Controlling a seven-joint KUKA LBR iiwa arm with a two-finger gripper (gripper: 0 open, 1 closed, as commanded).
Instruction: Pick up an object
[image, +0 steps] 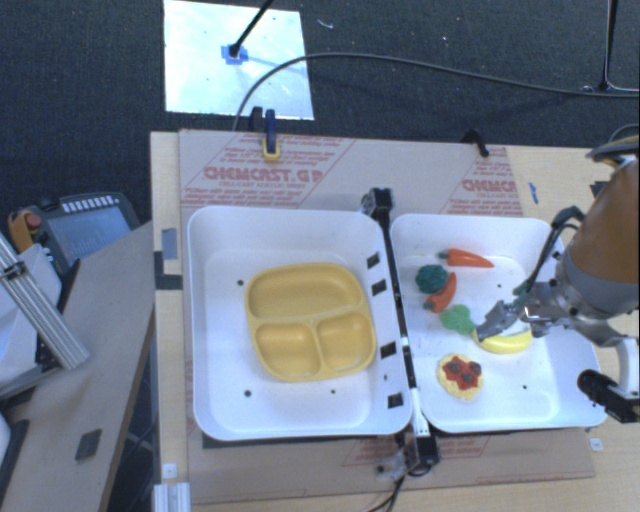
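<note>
1. In the right bin (570, 400), nearest the camera, a pizza toy (461, 375) is lying clear of the arm
2. Just behind it, the gripper (497, 325) is hanging low over the left end of a yellow banana (508, 342); I cannot tell how its jaws are standing
3. Closing well likely means straddling the banana across its narrow width, avoiding the green broccoli (457, 319) just beside it
4. Farther back, two carrots (465, 259) and darker broccoli are lying; the yellow tray (305, 321) is sitting in the left bin
</note>
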